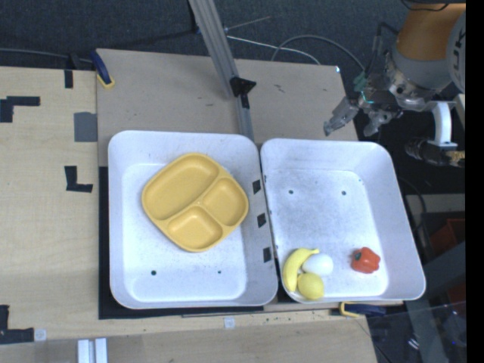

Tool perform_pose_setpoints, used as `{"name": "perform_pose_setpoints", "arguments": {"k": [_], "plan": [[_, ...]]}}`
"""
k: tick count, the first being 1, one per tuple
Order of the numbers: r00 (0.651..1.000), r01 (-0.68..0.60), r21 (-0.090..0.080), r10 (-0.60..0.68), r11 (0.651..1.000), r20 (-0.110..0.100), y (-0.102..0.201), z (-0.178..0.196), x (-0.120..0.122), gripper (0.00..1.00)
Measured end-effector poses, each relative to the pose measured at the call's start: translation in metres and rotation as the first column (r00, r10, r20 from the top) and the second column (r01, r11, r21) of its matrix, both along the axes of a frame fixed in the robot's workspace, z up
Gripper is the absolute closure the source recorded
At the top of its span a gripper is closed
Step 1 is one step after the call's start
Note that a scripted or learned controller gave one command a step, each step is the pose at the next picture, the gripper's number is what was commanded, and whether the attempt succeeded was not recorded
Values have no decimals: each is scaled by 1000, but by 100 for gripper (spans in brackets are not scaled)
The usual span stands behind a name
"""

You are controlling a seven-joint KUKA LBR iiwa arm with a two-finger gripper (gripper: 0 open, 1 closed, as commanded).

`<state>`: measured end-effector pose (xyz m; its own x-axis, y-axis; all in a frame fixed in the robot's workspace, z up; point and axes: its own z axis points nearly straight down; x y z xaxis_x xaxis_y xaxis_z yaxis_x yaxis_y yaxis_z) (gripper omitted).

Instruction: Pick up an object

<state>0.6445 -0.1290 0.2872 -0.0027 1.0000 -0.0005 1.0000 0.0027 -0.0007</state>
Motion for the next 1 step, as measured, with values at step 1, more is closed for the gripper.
{"name": "perform_pose_setpoints", "arguments": {"k": [1], "plan": [[1000, 0, 0, 0, 1000, 0, 0, 0, 0, 0]]}}
